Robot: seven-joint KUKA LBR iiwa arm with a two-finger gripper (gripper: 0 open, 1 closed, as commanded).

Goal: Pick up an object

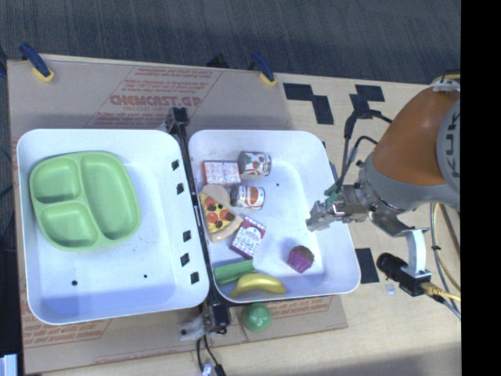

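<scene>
Nearest the camera, a green ball [255, 317] sits on the cardboard [156, 92] just outside the front edge of the right bin [333, 178], by the black clip where the two bins meet. Just inside that edge a yellow banana [258, 285] lies flat, touching a green vegetable piece [233, 272] beside it. A bit further back, a purple toy [300, 258] sits alone toward the bin's right side, and a small white-and-pink packet [247, 238] lies left of it. Next a pizza slice [216, 212] lies close to the divider, with a red-and-white can [250, 197] on its side just right of it. Toward the back are a flat pink-and-white carton [221, 172] and another small can [254, 164], close together. The left bin [102, 288] holds a green divided plate [83, 198] in its back-left part. The gripper [321, 216] hangs over the right rim of the right bin, level with the middle row, apart from all the toys; nothing is seen between its tips, and how far apart they are cannot be told at this size. The grey arm with its orange band [415, 143] comes in from the right, with cables trailing over the bench.
</scene>
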